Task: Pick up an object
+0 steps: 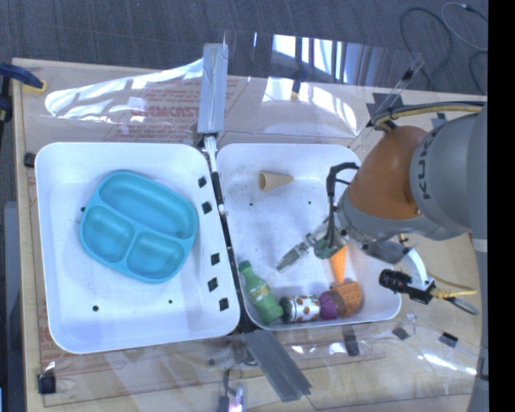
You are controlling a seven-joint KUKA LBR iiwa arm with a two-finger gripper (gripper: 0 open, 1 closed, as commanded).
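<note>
My gripper (pixel 296 252) hangs low over the middle of the right bin (pixel 240 170), reaching in from the right under the grey and orange arm. An orange carrot-like piece (pixel 338 266) lies just right of it, partly under the wrist. Along the bin's front wall lie a green bottle (pixel 257 288), a small patterned can (pixel 302 308) and a purple and brown toy (pixel 342 299). A tan cone (pixel 275 179) rests near the far wall. Nothing can be seen held by the gripper.
The left bin (pixel 56 316) holds a blue divided plate (pixel 139 226). A black divider with clips runs between the bins. Clear plastic sheeting covers the bench behind the bins. Cables trail at the arm's right side.
</note>
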